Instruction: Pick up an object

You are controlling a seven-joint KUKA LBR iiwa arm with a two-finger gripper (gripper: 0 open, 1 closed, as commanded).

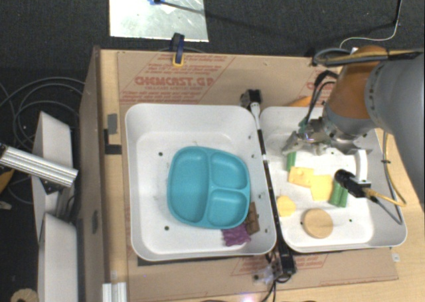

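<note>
You're hovering the tool — its state I cannot tell — near the right bin's far-left corner, so be centring it over the green stick before descending.

Robotics lab, test bench setup. Tabletop lined with printed cardboard sheet, two white bins side by side on it, grey-orange industrial arm over the right bin. Loose black cables left of the tabletop, aluminium extrusion there too, dark carpet floor around.
</note>
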